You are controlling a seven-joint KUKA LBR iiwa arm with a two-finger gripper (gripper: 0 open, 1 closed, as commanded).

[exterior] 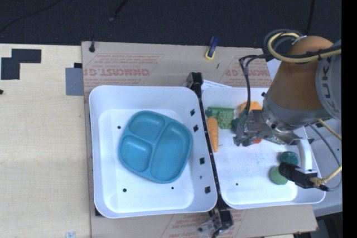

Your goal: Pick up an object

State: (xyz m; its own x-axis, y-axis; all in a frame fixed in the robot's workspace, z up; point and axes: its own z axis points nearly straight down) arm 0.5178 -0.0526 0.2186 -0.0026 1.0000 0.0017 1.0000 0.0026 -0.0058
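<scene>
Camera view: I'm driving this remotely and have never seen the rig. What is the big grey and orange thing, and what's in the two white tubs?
This one picture comes from a fixed camera above the bench, looking down at a slant. The grey and orange thing is a robot arm reaching in from the right. Its tool hangs low over the right bin; I can't tell whether it grips anything. That bin holds an orange carrot-like piece, a green piece, and a round green item near the front. The left bin holds a blue divided plate.
</scene>
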